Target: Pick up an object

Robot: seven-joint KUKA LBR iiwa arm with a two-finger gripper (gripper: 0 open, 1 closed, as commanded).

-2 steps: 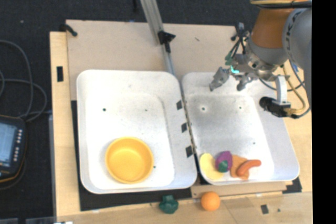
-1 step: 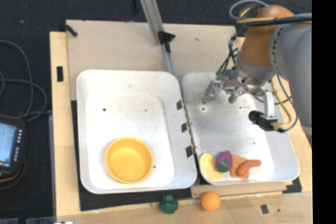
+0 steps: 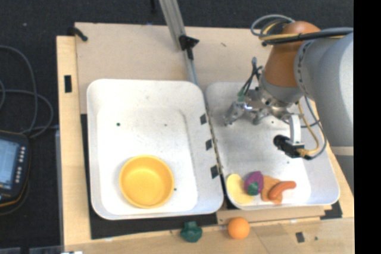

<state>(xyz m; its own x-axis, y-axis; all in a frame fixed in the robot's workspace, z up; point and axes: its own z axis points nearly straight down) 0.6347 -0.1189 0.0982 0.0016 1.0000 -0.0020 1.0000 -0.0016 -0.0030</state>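
Camera view, from above the bench: a small heap of toy food (image 3: 262, 185) lies in the right bin's (image 3: 321, 184) six o'clock corner, untouched, while the arm (image 3: 321, 83) hangs over the same bin toward twelve o'clock.

The heap is the likeliest target. It holds a pale yellow piece (image 3: 233, 185) at nine o'clock, a purple piece (image 3: 255, 179) with a green bit (image 3: 252, 189) touching it in the middle, and an orange-red sausage shape (image 3: 281, 188) lying on an orange wedge (image 3: 269, 182) at three o'clock. All are pressed together against the bin's near wall; which overlaps which is hard to tell.

The gripper (image 3: 238, 113) sits at about eleven o'clock from the heap, well apart from it, above bare bin floor. Whether its fingers are apart or together cannot be told, and nothing is seen between them.

Judged from this, the task stands at the approach step, with no grasp made. The next move calls for travel toward six o'clock and a descent onto one piece; the crowding and the wall beside it could spoil a clean grip, and the sausage shape at the heap's edge looks the easiest to single out.

Farther out, a yellow bowl (image 3: 146, 180) rests in the left bin (image 3: 119, 98). An orange ball (image 3: 238, 228) and a green object (image 3: 191, 232) lie on the bench (image 3: 119, 50) at six o'clock, outside both bins.
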